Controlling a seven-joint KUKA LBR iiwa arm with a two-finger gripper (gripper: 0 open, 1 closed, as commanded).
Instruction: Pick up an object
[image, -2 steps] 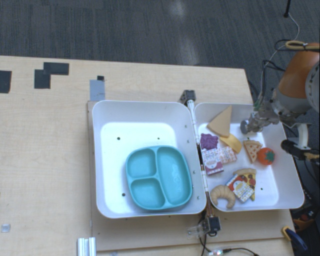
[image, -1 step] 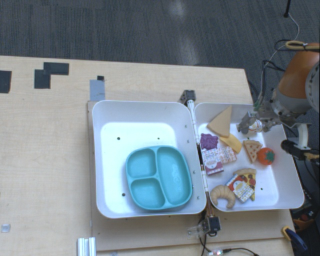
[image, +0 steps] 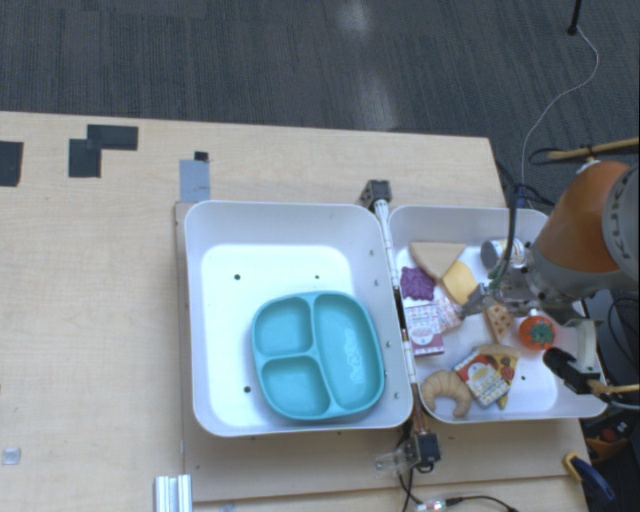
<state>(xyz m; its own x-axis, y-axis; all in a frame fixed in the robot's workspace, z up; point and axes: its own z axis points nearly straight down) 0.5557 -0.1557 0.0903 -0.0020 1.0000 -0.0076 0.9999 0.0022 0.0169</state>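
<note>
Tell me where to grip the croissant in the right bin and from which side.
Grip the croissant across its thick middle, coming straight down from above. It lies flat near the right bin's front wall, curved ends tapering; its middle looks widest and steadiest. A snack packet lies close on its right, so place the fingers front-to-back.

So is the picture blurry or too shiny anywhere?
In the camera view, the left bin is so bright white that its floor looks washed out; the blue tray stays clear; the small toys in the right bin look soft and smeary near the gripper.
</note>
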